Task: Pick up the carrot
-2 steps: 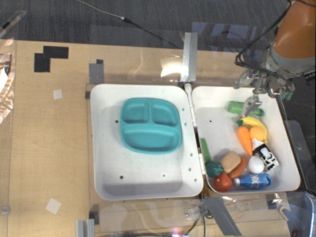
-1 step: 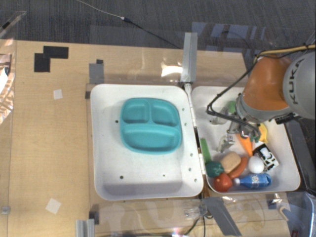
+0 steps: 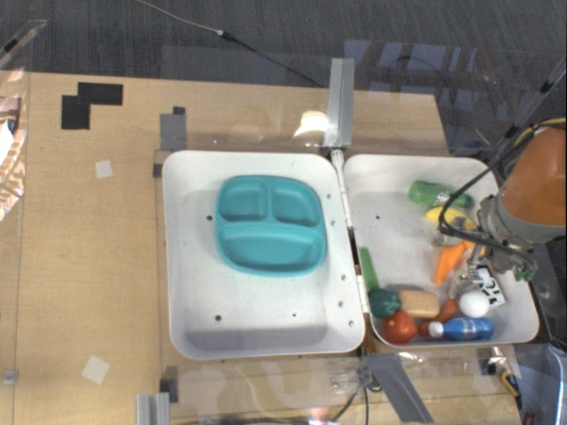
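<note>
1. Wooden counter bears two white bins; the left bin holds a teal divided plate.
2. Carrot lies in the right bin, beside the pincer.
3. Pincer's state cannot be told.

**Lighting and picture quality**

You get bright, even overhead light. Glare patch on the bench, up and well left of the gripper. Soft shadow along the left bin near wall. Slight softness around the gripper; edges undistorted.
</note>
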You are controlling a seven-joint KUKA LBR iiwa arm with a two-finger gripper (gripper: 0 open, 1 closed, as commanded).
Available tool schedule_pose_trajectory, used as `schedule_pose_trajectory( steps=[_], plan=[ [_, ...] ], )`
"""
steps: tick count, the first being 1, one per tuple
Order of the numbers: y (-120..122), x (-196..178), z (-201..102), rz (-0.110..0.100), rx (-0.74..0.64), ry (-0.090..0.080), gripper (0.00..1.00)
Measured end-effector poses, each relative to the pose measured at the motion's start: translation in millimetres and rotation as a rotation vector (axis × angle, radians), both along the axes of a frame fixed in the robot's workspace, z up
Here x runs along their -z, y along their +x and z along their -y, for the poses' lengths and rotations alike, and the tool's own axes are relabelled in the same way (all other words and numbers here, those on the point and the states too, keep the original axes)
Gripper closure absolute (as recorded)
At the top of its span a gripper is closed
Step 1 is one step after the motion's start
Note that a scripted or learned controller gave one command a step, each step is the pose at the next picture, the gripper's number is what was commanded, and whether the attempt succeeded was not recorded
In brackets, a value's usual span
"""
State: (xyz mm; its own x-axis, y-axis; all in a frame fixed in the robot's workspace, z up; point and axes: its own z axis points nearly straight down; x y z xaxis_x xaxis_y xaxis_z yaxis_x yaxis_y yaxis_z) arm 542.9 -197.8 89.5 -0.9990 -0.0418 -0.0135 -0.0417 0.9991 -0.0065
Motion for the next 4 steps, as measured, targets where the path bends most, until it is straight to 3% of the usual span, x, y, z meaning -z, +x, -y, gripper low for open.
schedule_pose_trajectory(
  steps=[1, 2, 3, 4],
  plan=[
    [86, 2, 7, -0.003, 0.002, 0.004, 0.00],
    [109, 1, -97, -0.002, 0.233, 0.011, 0.00],
    [82, 1, -66, -0.001, 0.147, 0.007, 0.00],
    [93, 2, -80, 0.000, 0.760, 0.014, 0.00]
  ],
)
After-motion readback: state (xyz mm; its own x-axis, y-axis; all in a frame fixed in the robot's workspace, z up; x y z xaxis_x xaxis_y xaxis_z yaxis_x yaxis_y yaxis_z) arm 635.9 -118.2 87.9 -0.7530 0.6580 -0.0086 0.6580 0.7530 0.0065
